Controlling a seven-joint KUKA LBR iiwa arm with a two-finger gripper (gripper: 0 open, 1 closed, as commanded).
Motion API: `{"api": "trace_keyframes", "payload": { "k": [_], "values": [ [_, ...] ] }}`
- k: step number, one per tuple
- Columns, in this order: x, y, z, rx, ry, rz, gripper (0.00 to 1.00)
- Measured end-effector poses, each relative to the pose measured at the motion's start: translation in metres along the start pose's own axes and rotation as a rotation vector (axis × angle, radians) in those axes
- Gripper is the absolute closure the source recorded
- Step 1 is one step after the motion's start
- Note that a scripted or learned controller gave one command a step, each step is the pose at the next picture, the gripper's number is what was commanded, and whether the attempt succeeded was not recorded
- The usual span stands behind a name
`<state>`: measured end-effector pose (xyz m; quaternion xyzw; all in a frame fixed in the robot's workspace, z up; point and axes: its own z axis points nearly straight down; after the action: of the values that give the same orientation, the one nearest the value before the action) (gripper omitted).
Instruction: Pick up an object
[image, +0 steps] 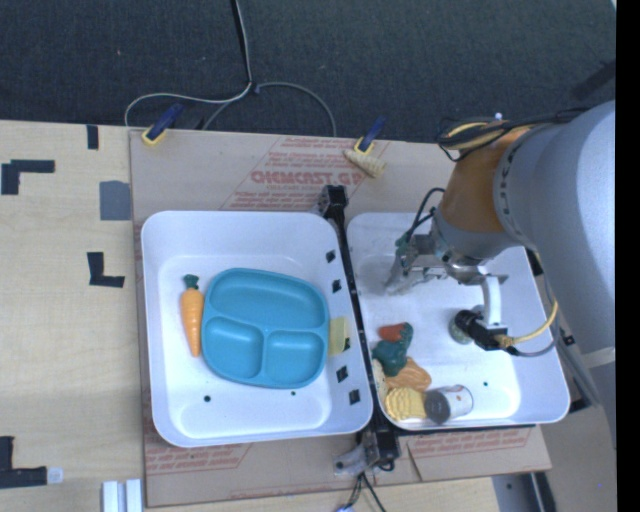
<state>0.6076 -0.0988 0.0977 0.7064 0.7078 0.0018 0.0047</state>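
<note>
- Arm (540, 190) enters from 3 o'clock, grey body with orange band above the wrist, reaching over the right bin (530, 400).
- Gripper (408, 275) sits low over the upper-left part of the right bin, above bare bin floor; whether it is open or shut cannot be told from this angle. Nothing visible held.
- Objects in the right bin cluster at its 7 o'clock corner: red-and-green piece (396, 333), dark green piece (390, 356), orange-tan piece (410, 377), yellow ridged piece (403, 404), small can (448, 402) lying on its side. All lie apart from the gripper, toward 6 o'clock of it.
- Left bin (165, 240): blue divided plate (265, 327) at centre; carrot (191, 312) just beside its 9 o'clock edge; small yellow item (338, 335) at the plate's 3 o'clock edge.
- Both bins rest on a cardboard sheet (200, 180) on the surface.
</note>
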Motion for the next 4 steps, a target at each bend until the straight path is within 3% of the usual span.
{"api": "trace_keyframes", "payload": {
  "k": [1,2,3,4],
  "values": [
    [0.000,0.000,0.001,0.001,0.000,0.000,0.00],
    [-0.020,0.063,0.014,0.006,0.004,-0.001,0.00],
    [-0.073,0.021,0.011,0.003,0.002,0.004,0.00],
    [-0.117,-0.048,-0.048,0.011,0.002,0.008,0.00]
  ]
}}
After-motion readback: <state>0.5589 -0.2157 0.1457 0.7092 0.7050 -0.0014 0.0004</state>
